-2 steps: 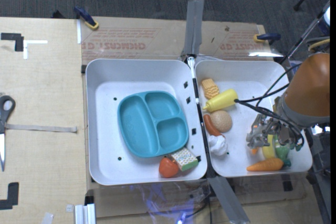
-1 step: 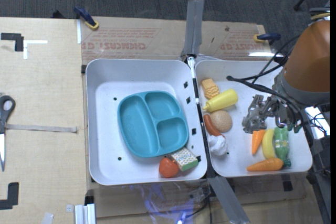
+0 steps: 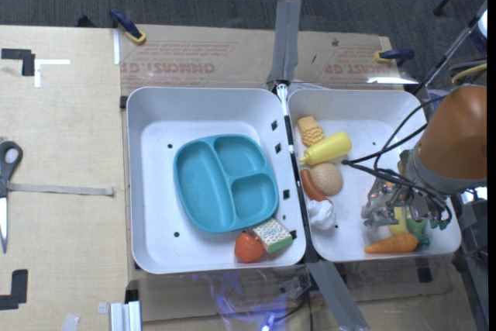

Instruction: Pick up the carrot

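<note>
The orange carrot lies flat near the front edge of the right bin, its green top pointing right. My gripper hangs low in that bin, just above and slightly left of the carrot, under the orange wrist band. Nothing shows that the carrot is held; it rests on the bin floor. Cables partly hide the gripper.
A yellow and green item sits beside the gripper. The right bin's left side holds a yellow bottle, waffle piece, tan ball, red sausage and white lump. The left bin has a blue divided plate, tomato and sandwich block.
</note>
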Action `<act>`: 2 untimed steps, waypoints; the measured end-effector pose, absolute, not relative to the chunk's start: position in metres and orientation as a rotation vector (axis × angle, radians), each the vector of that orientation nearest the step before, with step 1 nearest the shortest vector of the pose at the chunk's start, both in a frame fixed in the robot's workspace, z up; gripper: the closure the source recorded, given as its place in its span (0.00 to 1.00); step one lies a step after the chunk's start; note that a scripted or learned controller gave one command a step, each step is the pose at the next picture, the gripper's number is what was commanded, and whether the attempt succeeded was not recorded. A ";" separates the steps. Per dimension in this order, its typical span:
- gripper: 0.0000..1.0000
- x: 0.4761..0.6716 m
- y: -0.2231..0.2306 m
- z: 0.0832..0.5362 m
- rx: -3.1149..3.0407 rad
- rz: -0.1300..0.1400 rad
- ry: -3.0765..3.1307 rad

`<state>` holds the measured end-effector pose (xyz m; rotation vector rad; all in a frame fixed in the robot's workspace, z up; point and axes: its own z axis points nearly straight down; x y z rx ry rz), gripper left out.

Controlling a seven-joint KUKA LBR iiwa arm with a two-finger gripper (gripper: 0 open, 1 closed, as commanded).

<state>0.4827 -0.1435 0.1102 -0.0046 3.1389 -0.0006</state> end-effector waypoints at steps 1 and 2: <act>0.00 0.483 -0.143 0.110 -0.006 -0.001 3.139; 1.00 0.485 -0.143 0.120 -0.008 -0.003 3.133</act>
